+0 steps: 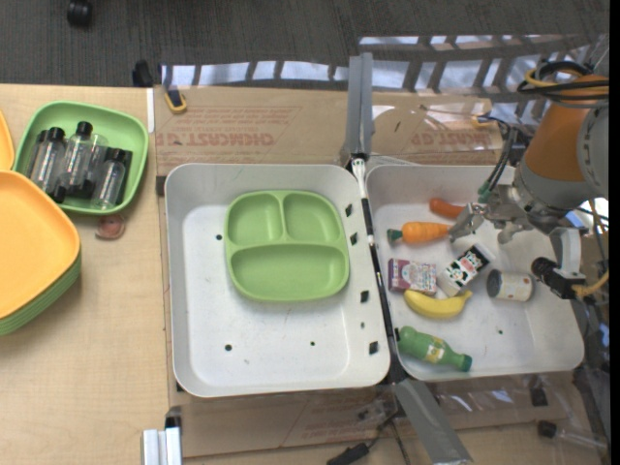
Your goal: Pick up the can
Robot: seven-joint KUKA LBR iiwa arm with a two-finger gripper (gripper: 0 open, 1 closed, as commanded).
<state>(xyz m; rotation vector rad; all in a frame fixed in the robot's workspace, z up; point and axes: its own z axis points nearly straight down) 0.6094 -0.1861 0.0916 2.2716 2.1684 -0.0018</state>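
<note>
Floor: dark grey carpet along the top.
Furniture: chair caster at upper left.
Worktop: light wood, with cardboard sheet behind the bins.

Red letters on the cardboard sheet along the far edge of the bench read, mirrored, about "CHEMCITS".

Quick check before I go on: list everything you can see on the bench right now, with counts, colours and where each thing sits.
Divided plate: 1, green, left bin.
Carrot: 1, orange, right bin.
Orange piece: 1, behind carrot.
Carton: 1, purple-white.
Small box: 1, black-white.
Banana: 1, yellow.
Bottle: 1, green, front.
Can: 1, on its side.
Green tray: 1, holding dark-capped bottles, far left.
Orange plates: stack, left edge.
Arm: 1, grey-orange, over right bin.
</note>
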